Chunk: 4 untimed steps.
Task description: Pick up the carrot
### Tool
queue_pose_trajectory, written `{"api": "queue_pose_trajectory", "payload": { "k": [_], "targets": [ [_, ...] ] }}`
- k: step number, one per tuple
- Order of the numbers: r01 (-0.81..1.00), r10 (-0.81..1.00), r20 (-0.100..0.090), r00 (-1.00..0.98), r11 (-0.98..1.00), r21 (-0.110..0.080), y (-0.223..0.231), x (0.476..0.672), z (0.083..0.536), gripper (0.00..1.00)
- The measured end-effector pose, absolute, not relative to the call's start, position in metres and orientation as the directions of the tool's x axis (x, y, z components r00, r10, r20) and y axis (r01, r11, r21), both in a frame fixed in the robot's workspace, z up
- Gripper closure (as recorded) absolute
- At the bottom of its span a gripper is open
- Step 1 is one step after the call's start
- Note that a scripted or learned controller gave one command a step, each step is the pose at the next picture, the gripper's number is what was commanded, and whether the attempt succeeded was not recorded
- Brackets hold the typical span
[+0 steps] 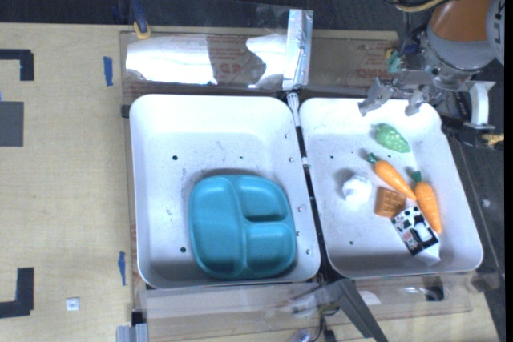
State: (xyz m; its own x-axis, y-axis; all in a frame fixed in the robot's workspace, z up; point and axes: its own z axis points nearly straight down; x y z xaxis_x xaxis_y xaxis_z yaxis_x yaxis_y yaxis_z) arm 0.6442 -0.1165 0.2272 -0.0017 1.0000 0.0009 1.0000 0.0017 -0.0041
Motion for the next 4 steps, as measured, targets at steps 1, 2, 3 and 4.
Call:
{"api": "queue_pose_trajectory", "payload": {
  "k": [1,2,3,4],
  "targets": [
    [0.985,0.985,0.0,0.171,-0.171,-0.008,-0.171,0.61,0.149,0.0],
    [0.972,0.972,0.0,0.237,-0.237,0.0,-0.168,0.586,0.092,0.0],
    [0.971,0.971,0.0,0.238,-0.238,0.0,-0.168,0.586,0.1,1.0],
    [0.977,0.977,0.001,0.214,-0.214,0.003,-0.098,0.595,0.215,1.0]
  ]
}}
